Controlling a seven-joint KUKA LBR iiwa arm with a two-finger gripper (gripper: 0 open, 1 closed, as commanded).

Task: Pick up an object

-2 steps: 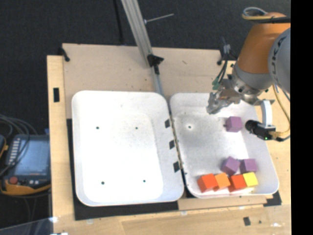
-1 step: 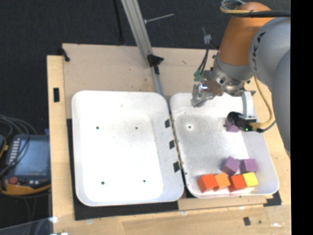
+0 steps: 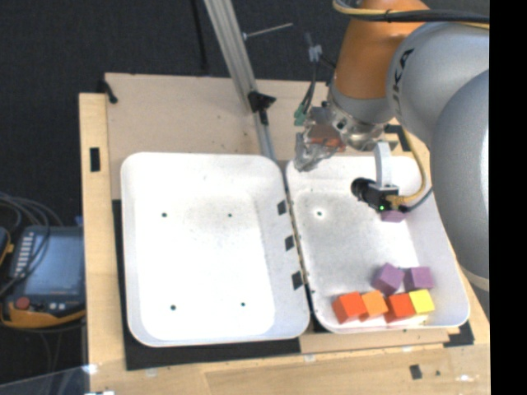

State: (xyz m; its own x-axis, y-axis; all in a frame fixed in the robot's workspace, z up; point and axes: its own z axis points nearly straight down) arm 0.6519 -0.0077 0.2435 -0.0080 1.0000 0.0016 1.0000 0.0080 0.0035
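Note:
My gripper (image 3: pixel 317 146) hangs over the far left corner of the right bin (image 3: pixel 329 237), under the orange wrist band. A small red block (image 3: pixel 330 141) shows between its fingers, so it is shut on that block, lifted off the bin floor. Several loose blocks lie at the bin's near right corner: two purple ones (image 3: pixel 388 277) (image 3: pixel 418 277), a red-orange one (image 3: pixel 350 307), an orange one (image 3: pixel 375 303), a red one (image 3: pixel 401 305) and a yellow one (image 3: pixel 422 301). Another purple block (image 3: pixel 394 215) peeks out beneath the black part on the wrist.
The left bin (image 3: pixel 202 245) lies beside the right one, split from it by a ridge with black clips (image 3: pixel 290 241). A slanted metal pole (image 3: pixel 239 64) rises behind the bins. The grey arm covers the right bin's far right side.

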